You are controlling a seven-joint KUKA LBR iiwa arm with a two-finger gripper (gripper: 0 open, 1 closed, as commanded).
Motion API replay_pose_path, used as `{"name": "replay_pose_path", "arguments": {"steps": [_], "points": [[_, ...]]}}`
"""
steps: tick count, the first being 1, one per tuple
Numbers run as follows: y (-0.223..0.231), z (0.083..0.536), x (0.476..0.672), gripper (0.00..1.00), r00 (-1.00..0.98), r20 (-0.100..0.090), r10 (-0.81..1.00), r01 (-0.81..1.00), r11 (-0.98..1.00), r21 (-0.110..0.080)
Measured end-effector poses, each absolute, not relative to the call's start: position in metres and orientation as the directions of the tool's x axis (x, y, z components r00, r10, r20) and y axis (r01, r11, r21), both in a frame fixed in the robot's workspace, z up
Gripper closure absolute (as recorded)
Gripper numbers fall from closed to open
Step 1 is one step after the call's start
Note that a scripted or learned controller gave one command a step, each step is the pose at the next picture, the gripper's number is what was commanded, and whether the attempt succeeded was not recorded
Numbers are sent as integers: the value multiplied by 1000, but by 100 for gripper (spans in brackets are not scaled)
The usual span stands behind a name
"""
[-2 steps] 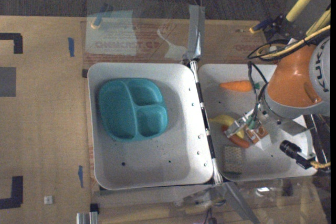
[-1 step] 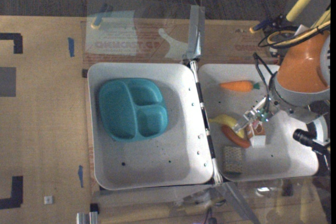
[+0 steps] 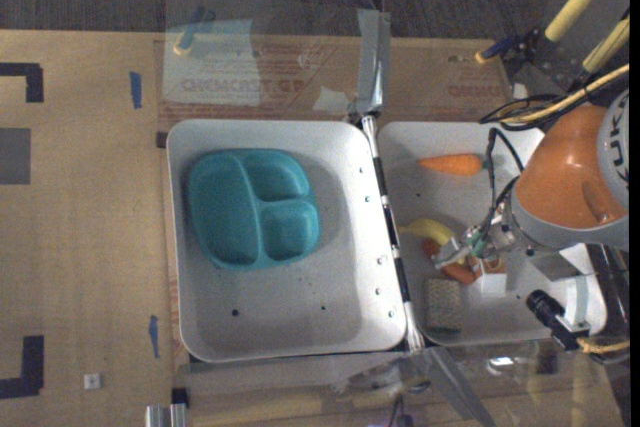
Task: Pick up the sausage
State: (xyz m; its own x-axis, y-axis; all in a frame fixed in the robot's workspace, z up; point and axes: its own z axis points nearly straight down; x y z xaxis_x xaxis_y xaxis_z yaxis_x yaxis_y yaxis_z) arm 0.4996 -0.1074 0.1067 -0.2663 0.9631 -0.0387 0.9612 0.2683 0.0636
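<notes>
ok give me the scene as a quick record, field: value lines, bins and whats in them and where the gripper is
left bin: holds a teal divided plate
right bin: carrot near the far wall, banana mid-bin, brownish pad near the front wall
sausage: reddish, in the right bin just below the gripper, beside the banana
gripper: low over the right bin, at the sausage
grasp: cannot tell from this view
arm: reaches in from the right

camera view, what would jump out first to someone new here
The teal divided plate stands out, lying in the left bin. In the right bin, an orange carrot lies near the far wall, and the gripper sits low by a yellow banana and the reddish sausage.
</notes>
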Motion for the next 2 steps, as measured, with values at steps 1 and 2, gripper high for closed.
{"name": "replay_pose_path", "arguments": {"steps": [1,2], "points": [[-107,106,502,0,-238,-35,971,969,239,61],[-107,106,505,0,-154,-23,988,986,155,63]]}}
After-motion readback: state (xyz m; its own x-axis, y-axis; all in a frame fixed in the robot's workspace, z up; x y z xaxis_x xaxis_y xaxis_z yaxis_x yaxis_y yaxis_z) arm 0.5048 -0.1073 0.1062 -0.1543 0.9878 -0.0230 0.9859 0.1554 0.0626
